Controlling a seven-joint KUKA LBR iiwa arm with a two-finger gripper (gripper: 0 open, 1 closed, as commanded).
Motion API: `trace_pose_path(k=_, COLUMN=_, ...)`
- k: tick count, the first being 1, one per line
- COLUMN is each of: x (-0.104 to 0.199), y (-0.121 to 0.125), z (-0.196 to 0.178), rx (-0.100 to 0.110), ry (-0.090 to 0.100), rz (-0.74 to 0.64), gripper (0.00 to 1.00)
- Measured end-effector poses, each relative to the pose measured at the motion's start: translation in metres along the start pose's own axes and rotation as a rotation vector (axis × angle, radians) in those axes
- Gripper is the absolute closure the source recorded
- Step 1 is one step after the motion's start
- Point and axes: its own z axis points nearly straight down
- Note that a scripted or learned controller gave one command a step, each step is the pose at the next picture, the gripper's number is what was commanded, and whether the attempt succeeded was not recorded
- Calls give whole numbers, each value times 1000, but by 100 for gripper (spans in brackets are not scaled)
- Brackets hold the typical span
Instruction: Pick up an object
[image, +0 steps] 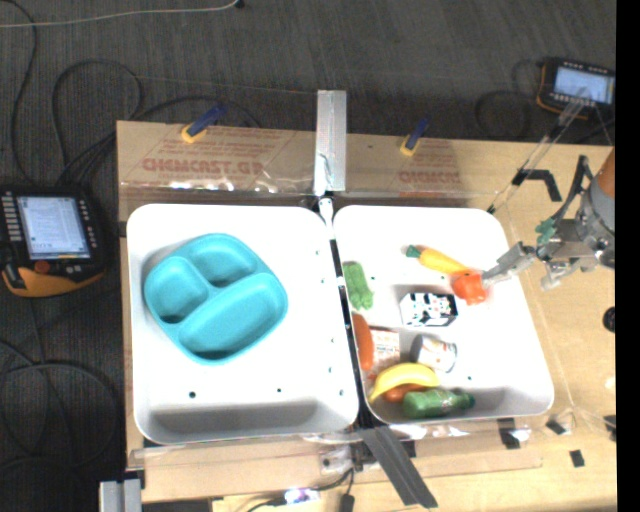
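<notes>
Objects (430, 309): perhaps eight; one blue tray (214, 295).

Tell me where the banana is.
The banana lies in the right bin, near its front edge, just above the green vegetable.

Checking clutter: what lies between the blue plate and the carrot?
In the camera view, between the blue plate and carrot: both bins' adjoining rims and a green vegetable.

The tan bench (580, 330) bears two white bins (240, 400) side by side, perhaps over clear sheeting (250, 160)
</notes>
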Motion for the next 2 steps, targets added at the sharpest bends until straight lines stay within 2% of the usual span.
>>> trace_pose_path(k=1, x=24, y=56, z=118, rx=2, ry=0, rz=91, gripper=0)
trace_pose_path(k=2, x=-16, y=4, z=75, rx=1, ry=0, rz=227, gripper=0)
